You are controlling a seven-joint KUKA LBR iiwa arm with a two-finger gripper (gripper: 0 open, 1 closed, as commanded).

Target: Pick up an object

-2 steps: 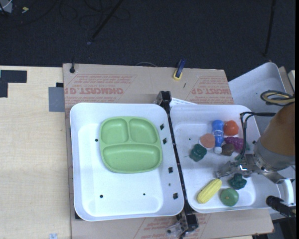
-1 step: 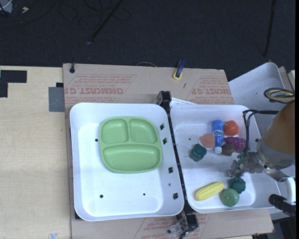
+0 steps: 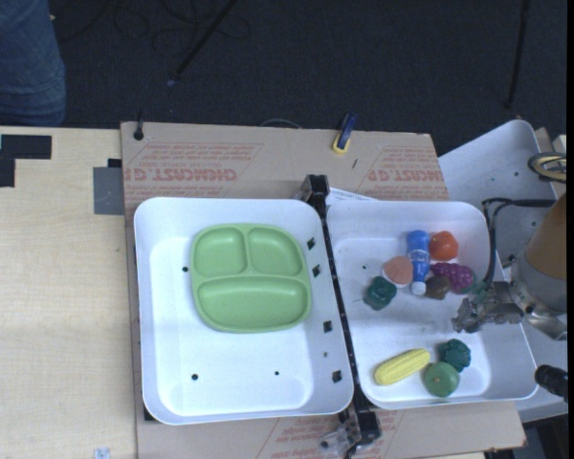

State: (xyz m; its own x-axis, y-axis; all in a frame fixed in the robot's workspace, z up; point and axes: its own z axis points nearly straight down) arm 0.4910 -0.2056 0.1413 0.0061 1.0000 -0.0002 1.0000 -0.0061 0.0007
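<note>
The gripper point(image 3: 471, 314) is seen low over the right bin point(image 3: 510, 386), between the purple grapes point(image 3: 452, 277) and the dark green toy point(image 3: 454, 354). Whether anything is held cannot be told. Nothing is seen lifted. With toys crowded so close, a neighbour could be knocked aside or the intended piece missed.

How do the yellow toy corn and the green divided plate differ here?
The yellow toy corn lies in the right bin among other toys; the green divided plate sits alone in the left bin. The corn is small and elongated, the plate broad and flat. Both rest untouched.
</note>
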